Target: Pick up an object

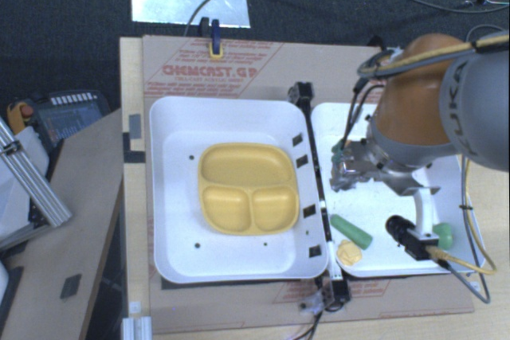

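Two shallow bins lie under the camera, and the gripper [343,173] is low over the right bin [381,211], near that bin's 9 o'clock edge. The grey arm [446,103] with its orange band covers much of the bin's 12 o'clock half. Whether the gripper is open or closed cannot be told from this slant, and no object shows clamped in it.

At about 6 o'clock from the gripper, near but apart, a green cylinder [351,230] lies tilted on the bin floor. Just beyond it at 6 o'clock sits a small yellow piece [348,252], close to the bin's corner. At roughly 4 o'clock, well apart, a second green piece [444,235] is partly hidden. At 9 o'clock, across the divider, the left bin [171,171] holds a yellow compartment tray [245,189].

My reading is that this is the reach-and-descend step, with no grasp made. The cylinder looks like the nearest candidate. The next move would call for a short shift toward 6 o'clock, lining up across the cylinder's narrow side, then lowering and closing. The near bin wall leaves little room there.
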{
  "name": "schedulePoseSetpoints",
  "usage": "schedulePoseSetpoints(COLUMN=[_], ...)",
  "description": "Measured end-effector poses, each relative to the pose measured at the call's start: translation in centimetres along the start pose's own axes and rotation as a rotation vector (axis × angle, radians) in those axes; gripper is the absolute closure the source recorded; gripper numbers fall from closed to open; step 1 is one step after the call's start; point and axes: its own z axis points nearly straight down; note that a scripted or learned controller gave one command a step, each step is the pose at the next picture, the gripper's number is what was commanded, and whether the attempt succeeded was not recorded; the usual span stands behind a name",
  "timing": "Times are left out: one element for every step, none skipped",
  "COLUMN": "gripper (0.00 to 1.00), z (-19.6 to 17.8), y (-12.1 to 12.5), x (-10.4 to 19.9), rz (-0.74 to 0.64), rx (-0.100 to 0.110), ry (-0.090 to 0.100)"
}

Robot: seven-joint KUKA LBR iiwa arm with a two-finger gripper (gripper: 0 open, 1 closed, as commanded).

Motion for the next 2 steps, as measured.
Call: schedulePoseSetpoints(gripper=[1.0,1.0], z=[-0.5,0.7], y=[-0.4,-0.9], x=[4.6,9.9], rz=[-0.001,0.0], rx=[0.0,0.002], ry=[0.0,-0.001])
